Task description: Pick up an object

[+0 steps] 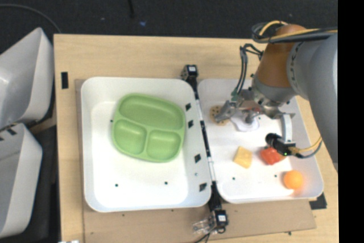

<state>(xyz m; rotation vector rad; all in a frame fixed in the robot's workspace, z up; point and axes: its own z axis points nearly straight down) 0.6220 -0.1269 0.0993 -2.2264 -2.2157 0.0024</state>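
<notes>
Matt green plastic plate [149, 127] in smooth, glossy white plastic bin [91, 179] on pale wooden bench [142, 45].

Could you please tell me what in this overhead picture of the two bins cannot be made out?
- The gripper in the camera view: too small and blurred among brackets to read its state.
- The brown speckled item: too small to identify, and contact with the gripper is unclear.
- The red object: a black fitting overlaps its upper edge, hiding its shape.
</notes>
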